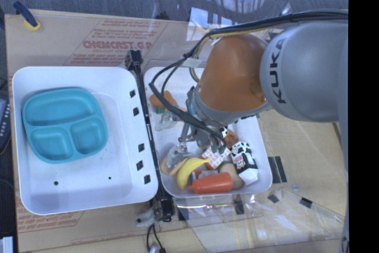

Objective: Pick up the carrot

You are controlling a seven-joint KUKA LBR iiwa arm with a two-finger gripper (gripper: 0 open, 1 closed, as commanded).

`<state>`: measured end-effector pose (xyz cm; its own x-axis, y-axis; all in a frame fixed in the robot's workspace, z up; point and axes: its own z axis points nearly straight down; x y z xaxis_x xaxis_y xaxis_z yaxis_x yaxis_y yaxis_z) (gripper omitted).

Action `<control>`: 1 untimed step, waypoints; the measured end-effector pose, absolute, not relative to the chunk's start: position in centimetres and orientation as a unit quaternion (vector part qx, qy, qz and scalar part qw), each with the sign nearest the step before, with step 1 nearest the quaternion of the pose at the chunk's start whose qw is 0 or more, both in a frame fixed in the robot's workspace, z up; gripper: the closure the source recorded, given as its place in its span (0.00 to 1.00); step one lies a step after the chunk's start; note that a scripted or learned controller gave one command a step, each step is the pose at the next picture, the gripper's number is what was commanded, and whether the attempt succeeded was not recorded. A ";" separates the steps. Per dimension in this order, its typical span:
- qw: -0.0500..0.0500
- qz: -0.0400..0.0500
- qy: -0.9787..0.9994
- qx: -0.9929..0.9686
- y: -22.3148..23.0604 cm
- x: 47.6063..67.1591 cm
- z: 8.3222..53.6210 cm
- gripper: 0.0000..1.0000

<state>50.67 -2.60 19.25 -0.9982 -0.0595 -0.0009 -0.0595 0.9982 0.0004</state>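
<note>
nearest my camera is the front edge of the right bin (260,183), and just inside it lies the carrot (211,183), an orange-red piece lying lengthwise along the front wall, touching a yellow banana (188,167) on its left and a small black-and-white carton (244,162) close on its right. the end effector (198,140) hangs over the middle of that bin, above the clutter and a little behind the carrot; the arm's orange band (232,74) covers most of it, so i cannot tell how far apart it stands or whether anything is in it. the left bin (35,198) holds a blue divided tray (62,122), well apart from all this. my worry is crowding: the carrot is pressed against the front wall and hemmed by the banana, so a descent slightly off could close on the banana instead, or strike the wall and push the carrot aside.
</note>
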 end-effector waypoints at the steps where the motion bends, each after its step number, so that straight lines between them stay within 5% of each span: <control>1: 0.000 -0.001 0.999 -0.036 -12.7 53.5 11.7 0.00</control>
<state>53.50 -12.67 11.66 -0.9974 -0.0720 -0.0005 -0.0720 0.9974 -0.0021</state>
